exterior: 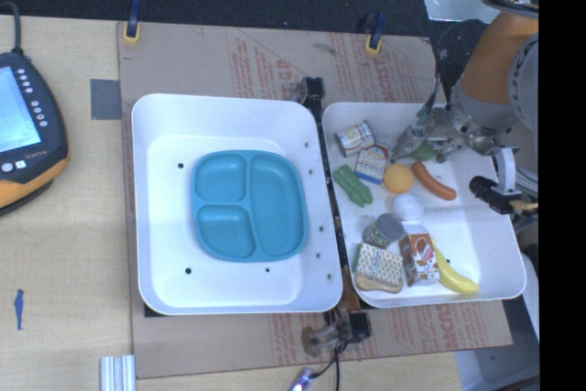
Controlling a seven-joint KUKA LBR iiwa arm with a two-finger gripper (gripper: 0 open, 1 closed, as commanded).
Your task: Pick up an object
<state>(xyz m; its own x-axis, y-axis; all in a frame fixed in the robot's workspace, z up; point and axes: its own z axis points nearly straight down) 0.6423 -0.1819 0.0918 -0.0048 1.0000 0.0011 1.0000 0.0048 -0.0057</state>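
The banana (454,276) lies at the right bin's (494,243) near edge, beside a small carton (420,257). The gripper (423,142) is best lowered squarely over one isolated item, such as the sausage (433,180). Its jaws are seen spread apart, with nothing held between them.

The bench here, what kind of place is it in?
Probably a robotics lab. A robot arm reaches over two white bins, one full of toy food, and a teach pendant lies on the bench.
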